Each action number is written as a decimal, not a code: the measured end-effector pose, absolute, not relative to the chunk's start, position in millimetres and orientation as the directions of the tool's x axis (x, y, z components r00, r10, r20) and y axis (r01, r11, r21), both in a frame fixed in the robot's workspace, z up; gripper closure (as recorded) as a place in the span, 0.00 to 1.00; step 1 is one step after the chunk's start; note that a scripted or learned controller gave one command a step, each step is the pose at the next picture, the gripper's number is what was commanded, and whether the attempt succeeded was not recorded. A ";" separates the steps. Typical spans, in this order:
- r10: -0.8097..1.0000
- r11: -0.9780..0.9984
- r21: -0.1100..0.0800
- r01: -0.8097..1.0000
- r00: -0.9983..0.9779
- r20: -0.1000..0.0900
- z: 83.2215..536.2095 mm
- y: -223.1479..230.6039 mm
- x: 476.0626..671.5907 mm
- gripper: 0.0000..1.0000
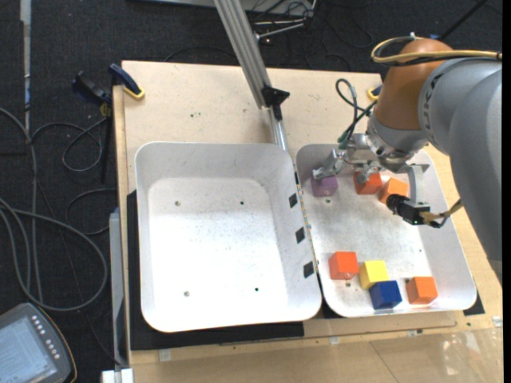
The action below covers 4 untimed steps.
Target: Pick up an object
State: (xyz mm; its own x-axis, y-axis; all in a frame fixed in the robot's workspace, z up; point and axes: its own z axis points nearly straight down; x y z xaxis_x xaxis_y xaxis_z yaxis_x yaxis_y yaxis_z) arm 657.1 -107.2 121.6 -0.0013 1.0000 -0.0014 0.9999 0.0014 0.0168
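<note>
My gripper (330,168) hangs low over the far left part of the right bin (447,246), at the end of the grey arm with its orange band (407,86). A purple block (324,186) lies right under it, touching or nearly touching its tip. Two orange blocks (368,183) (394,188) sit just to the right, partly covered by the wrist. Near the front of the bin lie an orange cube (344,264), a yellow cube (372,274), a blue cube (386,294) and another orange cube (421,290).
The left bin (152,214) stands beside the right one, their rims meeting at the middle. A slanted metal pole (247,54) crosses the back of the bench. A black clip on a cable (409,210) hangs off the wrist.
</note>
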 end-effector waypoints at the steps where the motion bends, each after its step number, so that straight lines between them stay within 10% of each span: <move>1: 1.000 0.000 0.020 1.000 0.000 -0.003 131.6 -108.4 658.1 1.00; 4: 1.000 0.007 0.000 1.000 -0.007 0.001 242.9 -66.1 660.7 1.00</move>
